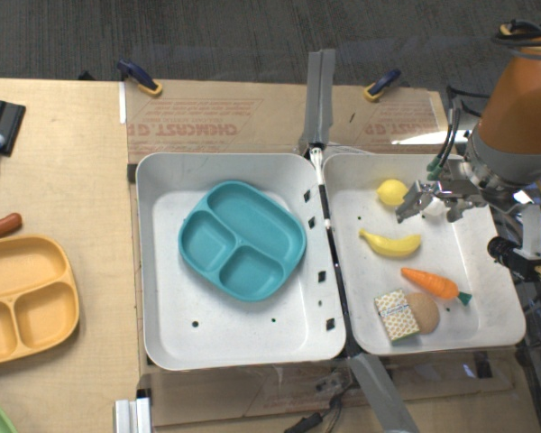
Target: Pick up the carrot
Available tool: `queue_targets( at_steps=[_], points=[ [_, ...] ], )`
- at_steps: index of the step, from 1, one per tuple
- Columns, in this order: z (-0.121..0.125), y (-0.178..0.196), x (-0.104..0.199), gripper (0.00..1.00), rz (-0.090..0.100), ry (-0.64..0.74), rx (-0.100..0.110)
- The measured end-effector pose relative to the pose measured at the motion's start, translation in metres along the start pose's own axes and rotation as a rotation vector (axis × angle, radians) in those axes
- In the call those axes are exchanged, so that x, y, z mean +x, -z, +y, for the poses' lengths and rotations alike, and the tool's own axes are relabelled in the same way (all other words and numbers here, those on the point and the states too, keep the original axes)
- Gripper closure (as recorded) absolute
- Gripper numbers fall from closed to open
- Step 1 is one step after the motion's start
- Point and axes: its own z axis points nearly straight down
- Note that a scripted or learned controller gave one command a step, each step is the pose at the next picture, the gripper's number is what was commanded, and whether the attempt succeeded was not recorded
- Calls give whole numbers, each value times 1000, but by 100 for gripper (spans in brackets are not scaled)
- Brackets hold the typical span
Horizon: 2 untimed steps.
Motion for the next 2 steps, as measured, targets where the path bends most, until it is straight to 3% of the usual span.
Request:
queue_targets(
  at_steps=[1,2],
  points=[
    [-27,-112,-44,0,1,112,1],
    [-77,-133,-62,0,1,-20,0]
  ],
)
